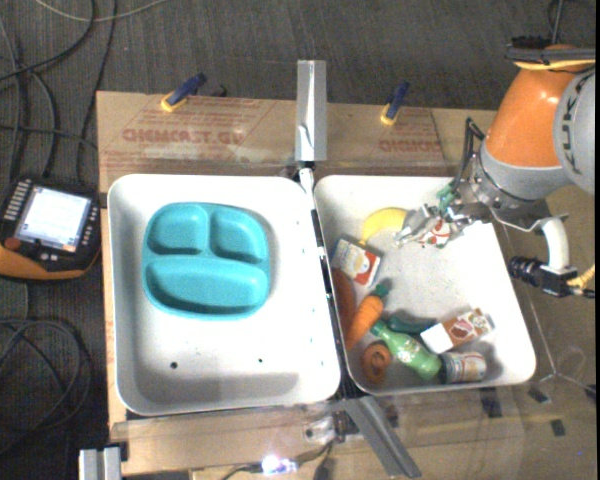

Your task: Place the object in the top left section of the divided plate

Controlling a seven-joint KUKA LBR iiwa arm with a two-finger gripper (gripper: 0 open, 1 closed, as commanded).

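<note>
We see two shallow white bins side by side on the bench. In the left bin (140, 368) lies the divided plate (209, 259), a teal, rounded-square dish with three sections: two smaller ones along its far edge and one wide one along its near edge. Its surface looks smooth and slightly glossy, with raised ridges between the sections. It sits toward the far left part of that bin, flat on the floor. Its top left section (177, 230) holds nothing.

The right bin (500, 298) carries the loose things. Near its far side we find a yellow object (382, 221), rounded, possibly a lemon or banana; we cannot tell which. Just beside it, toward us, lies a small red and white carton (358, 261). A carrot (365, 315) with a green top lies at a slant along the left wall. At the near side sit a green bottle (408, 351), a brown rounded item (376, 361), a small white and red box (460, 330) and a can (463, 368), all close together.

The arm (540, 133) reaches in from the right, its orange band above the wrist. The gripper (427, 225) hangs over the far part of the right bin, just beside the yellow object. There is something red, white and green at its tip, but the parts are small and blurred, and we cannot tell how far the fingers stand apart or whether anything sits between them.
</note>
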